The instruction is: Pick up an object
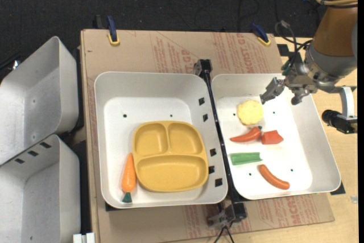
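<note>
The right bin (318, 145) holds a pale yellow lumpy food piece (250, 112), a red chili pepper (245, 136), a small red block (272, 136), a green bean-like piece (245, 158) and an orange-red sausage (273, 176). My gripper (282, 93) hangs over the bin's far right part, its two dark fingers (270, 90) spread open with nothing between them. It is up and to the right of the yellow piece, apart from it.
The left bin (108, 122) holds a yellow divided plate (169, 156) and an orange carrot (129, 174) beside it. A black divider (215, 128) runs between the bins. Spare white bins (34, 122) stand at the far left. Cables trail near the arm's wrist.
</note>
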Controlling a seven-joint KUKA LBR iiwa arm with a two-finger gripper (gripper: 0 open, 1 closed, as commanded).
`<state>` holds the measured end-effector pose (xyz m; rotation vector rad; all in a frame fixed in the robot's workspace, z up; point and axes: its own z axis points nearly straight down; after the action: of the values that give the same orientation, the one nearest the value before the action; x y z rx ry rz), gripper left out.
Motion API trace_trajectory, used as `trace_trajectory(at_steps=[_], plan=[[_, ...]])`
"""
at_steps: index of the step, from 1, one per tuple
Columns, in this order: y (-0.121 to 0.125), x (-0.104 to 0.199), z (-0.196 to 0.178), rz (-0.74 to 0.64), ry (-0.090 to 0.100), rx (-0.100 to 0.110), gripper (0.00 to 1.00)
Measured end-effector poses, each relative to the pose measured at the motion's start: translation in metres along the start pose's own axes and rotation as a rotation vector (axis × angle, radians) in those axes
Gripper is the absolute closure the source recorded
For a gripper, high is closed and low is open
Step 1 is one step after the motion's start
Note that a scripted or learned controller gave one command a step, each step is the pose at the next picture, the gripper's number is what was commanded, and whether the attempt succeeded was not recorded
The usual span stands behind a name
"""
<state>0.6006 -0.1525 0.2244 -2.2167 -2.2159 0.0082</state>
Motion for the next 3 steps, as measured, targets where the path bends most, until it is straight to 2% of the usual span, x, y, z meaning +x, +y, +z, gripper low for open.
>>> trace_trajectory(at_steps=[1, 2, 3], plan=[[0.002, 0.000, -0.004, -0.001, -0.001, -0.008, 0.00], [-0.001, 0.001, 0.039, 0.000, -0.001, -0.005, 0.00], [-0.004, 0.005, 0.103, 0.000, 0.000, -0.002, 0.00]])
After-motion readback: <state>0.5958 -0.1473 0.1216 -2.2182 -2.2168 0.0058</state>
